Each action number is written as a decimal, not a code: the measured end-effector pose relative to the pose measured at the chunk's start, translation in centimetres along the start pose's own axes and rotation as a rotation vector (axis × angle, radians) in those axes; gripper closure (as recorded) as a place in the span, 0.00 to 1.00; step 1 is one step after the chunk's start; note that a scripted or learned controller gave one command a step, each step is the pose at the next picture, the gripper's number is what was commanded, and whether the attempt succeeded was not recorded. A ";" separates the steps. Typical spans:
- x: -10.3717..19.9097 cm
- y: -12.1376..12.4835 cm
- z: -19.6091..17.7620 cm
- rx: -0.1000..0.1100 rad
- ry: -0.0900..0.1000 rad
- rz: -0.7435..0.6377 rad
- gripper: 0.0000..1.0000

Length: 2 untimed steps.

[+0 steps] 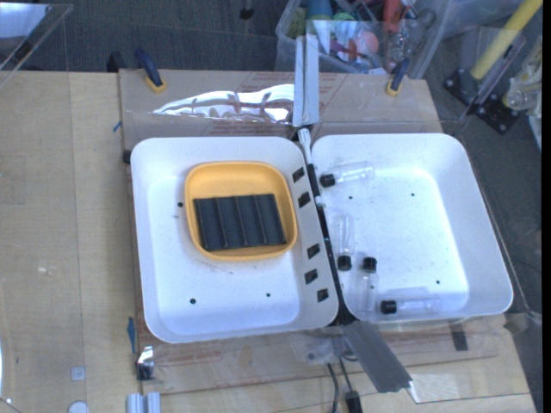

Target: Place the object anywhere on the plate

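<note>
Arm casing colours, joint shapes, cabling, fasteners and markings: cannot be told at this moment.

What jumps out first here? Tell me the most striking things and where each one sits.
The yellow plate stands out most, sitting in the left bin with a dark ribbed block lying on it. Next come the clear vials with black caps, scattered in the right bin, mostly along its left side and near edge. Behind the bins, a clear tub of colourful clutter draws the eye.
</note>
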State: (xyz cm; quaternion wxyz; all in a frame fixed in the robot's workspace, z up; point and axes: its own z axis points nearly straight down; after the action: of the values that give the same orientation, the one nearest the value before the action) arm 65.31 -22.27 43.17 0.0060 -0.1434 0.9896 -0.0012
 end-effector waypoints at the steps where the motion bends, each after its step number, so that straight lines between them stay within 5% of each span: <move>1: -1.4 -0.3 5.8 -0.006 0.006 -0.311 1.00; 2: -1.4 -0.4 -0.5 -0.003 0.000 -0.599 1.00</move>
State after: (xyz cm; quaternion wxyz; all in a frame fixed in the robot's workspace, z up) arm 66.80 -22.20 43.70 0.0051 -0.4291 0.9033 -0.0015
